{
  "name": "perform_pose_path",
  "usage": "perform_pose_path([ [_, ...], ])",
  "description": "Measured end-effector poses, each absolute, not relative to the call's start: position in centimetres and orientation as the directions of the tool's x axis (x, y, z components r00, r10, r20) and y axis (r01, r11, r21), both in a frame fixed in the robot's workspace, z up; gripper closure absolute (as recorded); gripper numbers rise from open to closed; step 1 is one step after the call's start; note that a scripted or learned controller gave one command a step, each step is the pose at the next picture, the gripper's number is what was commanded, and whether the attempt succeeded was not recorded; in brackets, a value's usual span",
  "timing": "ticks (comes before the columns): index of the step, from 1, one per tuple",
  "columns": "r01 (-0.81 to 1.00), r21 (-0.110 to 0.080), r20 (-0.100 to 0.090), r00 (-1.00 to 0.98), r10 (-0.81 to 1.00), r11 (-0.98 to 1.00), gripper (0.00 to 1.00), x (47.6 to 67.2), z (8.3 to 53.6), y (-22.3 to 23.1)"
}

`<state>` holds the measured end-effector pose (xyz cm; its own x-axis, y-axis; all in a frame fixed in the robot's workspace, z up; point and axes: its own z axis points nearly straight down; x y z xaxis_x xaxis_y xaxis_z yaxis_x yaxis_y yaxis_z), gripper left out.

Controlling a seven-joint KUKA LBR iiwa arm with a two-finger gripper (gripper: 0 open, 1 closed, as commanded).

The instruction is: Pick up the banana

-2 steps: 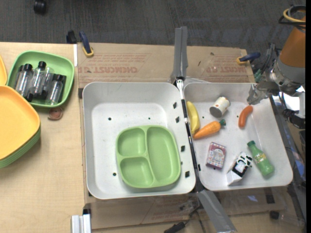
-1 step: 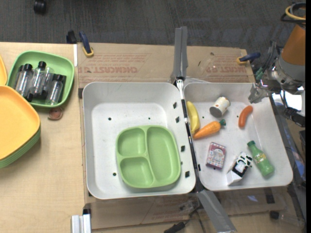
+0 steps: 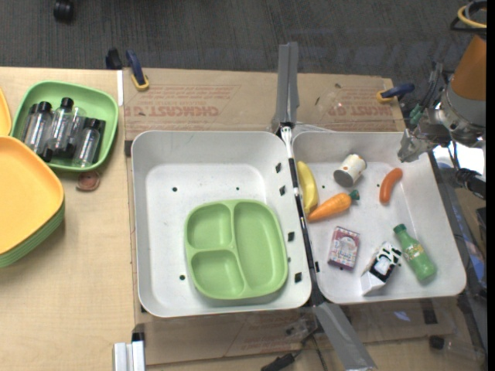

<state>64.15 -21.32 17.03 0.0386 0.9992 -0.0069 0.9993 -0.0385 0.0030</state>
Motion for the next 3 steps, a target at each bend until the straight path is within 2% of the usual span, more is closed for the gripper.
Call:
perform_pose_path([
  [3,0.999,0.006,-0.013,0.034,0.999,-0.034,1.0,64.2,19.7,-21.5],
])
